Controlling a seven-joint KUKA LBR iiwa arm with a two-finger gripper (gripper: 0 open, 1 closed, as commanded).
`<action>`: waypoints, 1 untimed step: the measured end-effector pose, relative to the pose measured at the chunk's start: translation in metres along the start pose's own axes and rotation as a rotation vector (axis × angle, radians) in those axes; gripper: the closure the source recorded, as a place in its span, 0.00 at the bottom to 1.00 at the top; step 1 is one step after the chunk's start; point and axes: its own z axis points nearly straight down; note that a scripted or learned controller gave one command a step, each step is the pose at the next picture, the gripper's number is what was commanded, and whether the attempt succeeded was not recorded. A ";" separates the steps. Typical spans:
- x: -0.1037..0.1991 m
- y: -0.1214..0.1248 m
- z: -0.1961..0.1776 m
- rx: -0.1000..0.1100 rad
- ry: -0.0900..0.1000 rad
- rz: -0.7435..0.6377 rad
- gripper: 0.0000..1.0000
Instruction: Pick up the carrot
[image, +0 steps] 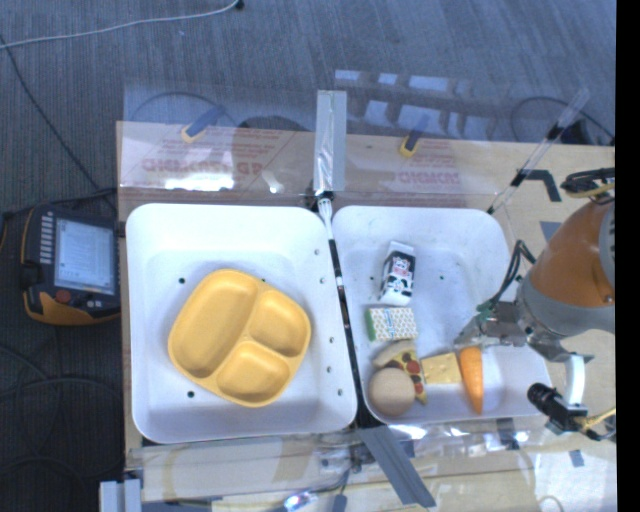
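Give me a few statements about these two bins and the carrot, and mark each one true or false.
1. The carrot lies in the right bin. True.
2. The yellow divided plate sits in the right bin. False: it sits in the left bin.
3. The carrot lies right beside a yellow cheese wedge. True.
4. The carrot is lifted clear of the bin. False: it lies on the bin floor.
5. The small milk carton lies farther from the bin's near edge than the carrot. True.
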 end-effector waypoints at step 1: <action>0.084 0.024 -0.131 0.022 0.000 -0.145 1.00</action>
